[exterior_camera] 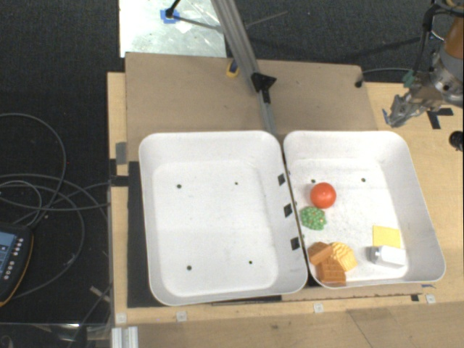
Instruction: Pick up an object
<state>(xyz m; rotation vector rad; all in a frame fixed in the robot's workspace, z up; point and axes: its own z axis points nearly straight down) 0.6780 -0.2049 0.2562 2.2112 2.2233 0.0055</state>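
The right bin (395,158) holds a red ball (323,194), a green knobbly piece (314,218), an orange waffle-like piece (332,259), a yellow block (386,235) and a small white and grey object (384,255). My gripper (401,112) hangs at the far right, above the bench just beyond the right bin's back right corner. It is well away from all the objects, and nothing shows between its fingers.
The left bin (156,216) lies beside the right one, joined along a black-clipped seam. A grey pole (239,35) slants across the back of the bench. Cables lie on the dark floor at the left.
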